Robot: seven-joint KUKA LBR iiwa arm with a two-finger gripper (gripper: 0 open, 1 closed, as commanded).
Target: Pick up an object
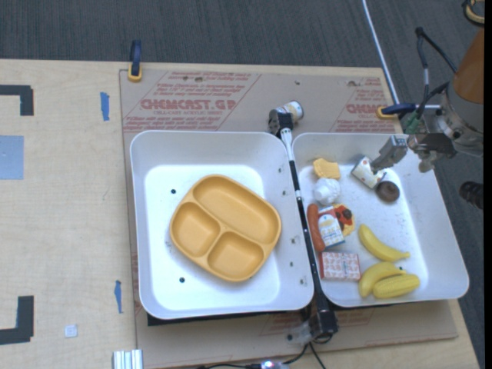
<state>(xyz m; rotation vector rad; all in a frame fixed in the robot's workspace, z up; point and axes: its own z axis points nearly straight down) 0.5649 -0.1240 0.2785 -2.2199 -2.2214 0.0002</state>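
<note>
While the bench (61, 206) carries both bins, we note the left bin (154, 167) holds a yellow divided tray (224, 227) at its middle. We find the right bin (438, 229) crowded: bananas (384, 264) toward its near right corner, a carrot (315, 227), a snack packet (340, 266). The gripper (380, 160) hangs over the far edge, touching or just above a small white object (365, 173). We cannot tell its state. We judge nothing lifted; grasp and raise remain.

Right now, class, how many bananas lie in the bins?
2, both in the right bin: one banana right of the packets, another banana curled at the front edge.
</note>
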